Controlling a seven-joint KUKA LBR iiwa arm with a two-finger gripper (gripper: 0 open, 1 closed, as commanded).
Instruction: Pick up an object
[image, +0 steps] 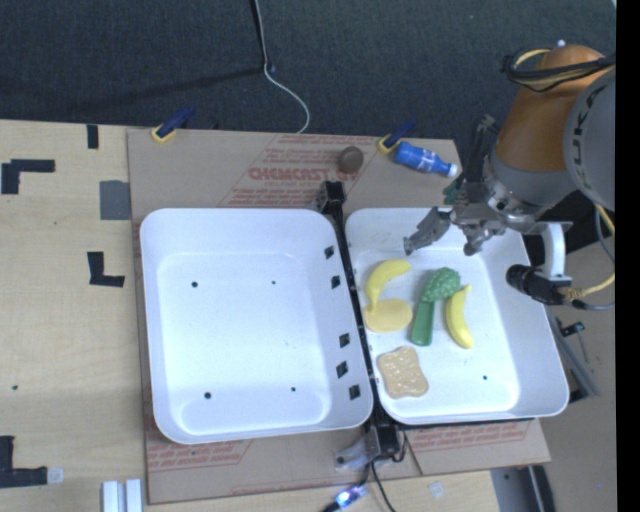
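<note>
The right bin (500, 385) holds several toy foods. A curved yellow banana (384, 276) lies near its left wall, with a flat yellow slice (388, 317) just below it. A green broccoli (432, 298) stands in the middle, and a second small banana (459, 319) leans against its right side. A tan piece of toast (403, 372) lies toward the front. My gripper (445, 240) hangs over the bin's far part, above and behind the broccoli. It is open, its two fingers spread apart, one fingertip (414, 242) pointing left, and nothing between them.
The left bin (240, 300) sits beside the right one, joined by black clips (345, 340). Behind the bins lie a blue clamp (422, 157), a brown knob (350, 158) and a yellow-blue clamp (172, 123). A white cable (285, 90) runs across the back.
</note>
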